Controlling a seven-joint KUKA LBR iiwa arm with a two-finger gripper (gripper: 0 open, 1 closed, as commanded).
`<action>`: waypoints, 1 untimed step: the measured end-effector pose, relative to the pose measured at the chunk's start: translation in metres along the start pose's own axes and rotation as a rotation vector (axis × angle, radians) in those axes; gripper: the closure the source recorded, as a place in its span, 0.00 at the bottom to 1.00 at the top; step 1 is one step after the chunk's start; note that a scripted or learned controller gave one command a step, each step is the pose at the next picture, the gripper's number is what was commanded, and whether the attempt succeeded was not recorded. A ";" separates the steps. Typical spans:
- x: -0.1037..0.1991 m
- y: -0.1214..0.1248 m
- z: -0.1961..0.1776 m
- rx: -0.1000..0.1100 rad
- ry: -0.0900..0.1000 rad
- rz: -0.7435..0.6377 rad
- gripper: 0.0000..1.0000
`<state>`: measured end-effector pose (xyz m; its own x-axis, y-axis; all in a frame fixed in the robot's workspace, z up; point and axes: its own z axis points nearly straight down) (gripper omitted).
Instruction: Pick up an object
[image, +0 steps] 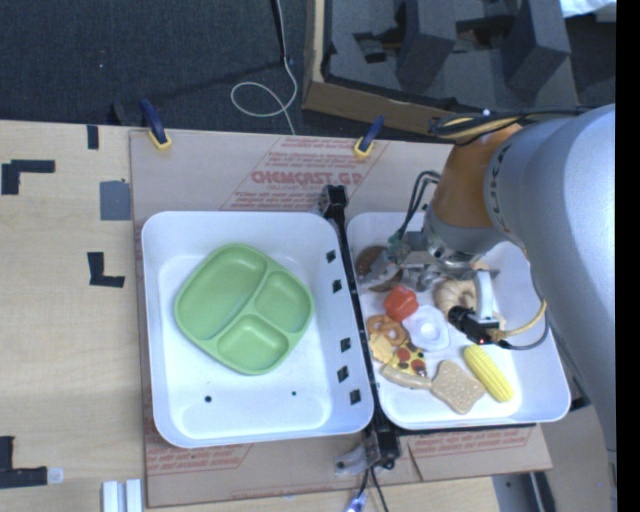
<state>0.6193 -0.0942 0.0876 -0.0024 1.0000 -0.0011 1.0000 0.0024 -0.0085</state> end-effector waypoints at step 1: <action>-0.002 -0.053 0.006 -0.007 0.000 0.002 0.00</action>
<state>0.5660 -0.0964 0.0825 -0.0008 1.0000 -0.0014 1.0000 0.0008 -0.0012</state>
